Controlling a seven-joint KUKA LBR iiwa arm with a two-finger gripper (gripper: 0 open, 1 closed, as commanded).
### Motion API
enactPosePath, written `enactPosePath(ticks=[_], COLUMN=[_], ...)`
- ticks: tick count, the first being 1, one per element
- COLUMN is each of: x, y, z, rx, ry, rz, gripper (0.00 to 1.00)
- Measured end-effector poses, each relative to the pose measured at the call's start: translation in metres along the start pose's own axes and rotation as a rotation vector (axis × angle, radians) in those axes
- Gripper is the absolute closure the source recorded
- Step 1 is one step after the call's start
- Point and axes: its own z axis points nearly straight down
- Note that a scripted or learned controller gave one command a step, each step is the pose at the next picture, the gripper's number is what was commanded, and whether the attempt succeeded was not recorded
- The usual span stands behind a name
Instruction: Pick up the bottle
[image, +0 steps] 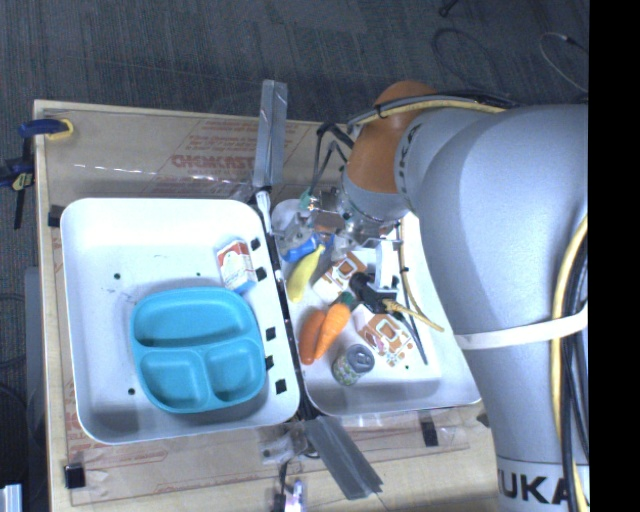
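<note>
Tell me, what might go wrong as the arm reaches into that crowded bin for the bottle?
1. The right bin is packed: carrot, banana, can and small boxes lie touching, so the tool may well grab or shove a neighbour instead.
2. The tool sits at the bin's top-left corner beside the divider, so it could bump that wall.
3. The arm hides part of the bin from the camera, so a failed grab could go unseen.

Grey arm (500, 250) from the right, orange-banded wrist bent down, hand (318, 215) low.
</note>
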Motion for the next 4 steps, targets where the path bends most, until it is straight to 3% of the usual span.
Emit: enactPosePath(ticks=[1,2,3,4], x=[0.001,0.025,0.025,0.002], y=[0.000,-0.038,-0.038,-0.028], z=[-0.009,-0.135,-0.135,-0.015], rx=[0.003,0.001,0.002,-0.016], ry=[0.000,-0.001,-0.001,-0.008], rz=[-0.006,-0.245,-0.245,-0.208], gripper=[1.00,1.00,0.00,0.00])
